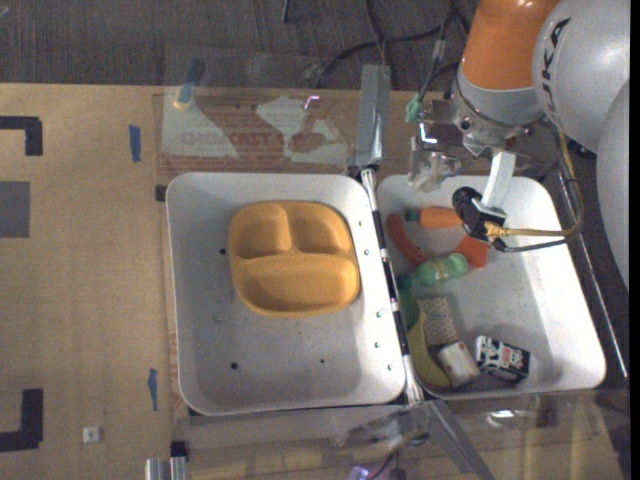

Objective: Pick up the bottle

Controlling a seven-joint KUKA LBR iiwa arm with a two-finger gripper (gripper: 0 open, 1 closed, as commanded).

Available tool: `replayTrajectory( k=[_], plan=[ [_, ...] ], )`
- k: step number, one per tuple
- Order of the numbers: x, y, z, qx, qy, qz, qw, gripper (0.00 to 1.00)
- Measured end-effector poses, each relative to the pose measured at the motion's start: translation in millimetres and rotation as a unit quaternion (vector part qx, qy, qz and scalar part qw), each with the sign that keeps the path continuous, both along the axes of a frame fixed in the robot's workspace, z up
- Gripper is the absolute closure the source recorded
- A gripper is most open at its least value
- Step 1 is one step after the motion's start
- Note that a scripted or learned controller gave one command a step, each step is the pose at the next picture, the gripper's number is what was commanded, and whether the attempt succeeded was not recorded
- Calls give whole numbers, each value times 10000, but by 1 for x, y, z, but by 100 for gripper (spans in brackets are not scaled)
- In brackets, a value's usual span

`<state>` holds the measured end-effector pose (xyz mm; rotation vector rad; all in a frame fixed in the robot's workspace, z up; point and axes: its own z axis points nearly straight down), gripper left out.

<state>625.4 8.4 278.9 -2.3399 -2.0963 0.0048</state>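
Two shallow white bins sit side by side on the brown bench (80, 298): the left bin (200, 358) holds an orange divided tray (292, 258), the right bin (560, 338) a clutter of small things. The gripper (432, 168) hovers over the right bin's far left corner, fingers too blurred to tell, while the green bottle (438, 270) lies on its side near the bin's left wall, apart from the gripper

A yellow-orange tray (293, 256) lies in a white bin (200, 308); the bottle (438, 269) is green.

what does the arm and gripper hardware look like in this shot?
Glossy grey rounded arm with black KUKA lettering on its shell and an orange band above the wrist. Below that, a grey metal wrist block and a pale gripper. Black cables loop overhead; a thin yellowish cable trails from a black fitting.
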Motion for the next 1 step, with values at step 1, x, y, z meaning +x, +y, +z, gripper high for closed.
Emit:
replayTrajectory(
  k=[1],
  plan=[
    [10, -74, 61, 2, -2, 410, 9992, 100]
  ],
)
